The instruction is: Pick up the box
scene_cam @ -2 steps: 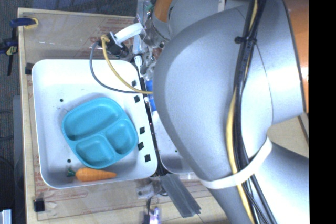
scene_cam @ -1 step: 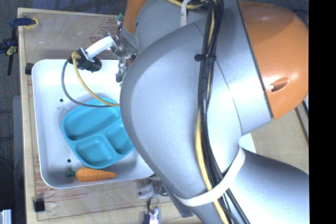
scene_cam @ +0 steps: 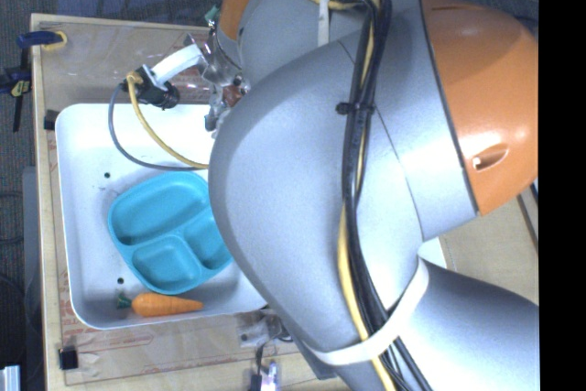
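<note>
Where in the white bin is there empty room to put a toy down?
The white bin has bare floor along its left wall, and up top under the yellow cable. The lower part is crowded: the blue tray fills the middle, with the carrot just below it. The grey arm hides the right side.

- The arm (scene_cam: 366,197) has a smooth grey shell with a soft satin sheen.
- The white bin (scene_cam: 82,197) looks like smooth plastic.
- The blue divided tray (scene_cam: 165,233) is matt plastic.
- The carrot (scene_cam: 165,306) looks like shiny toy plastic.
- The counter (scene_cam: 119,37) is pale, worn wood.
</note>
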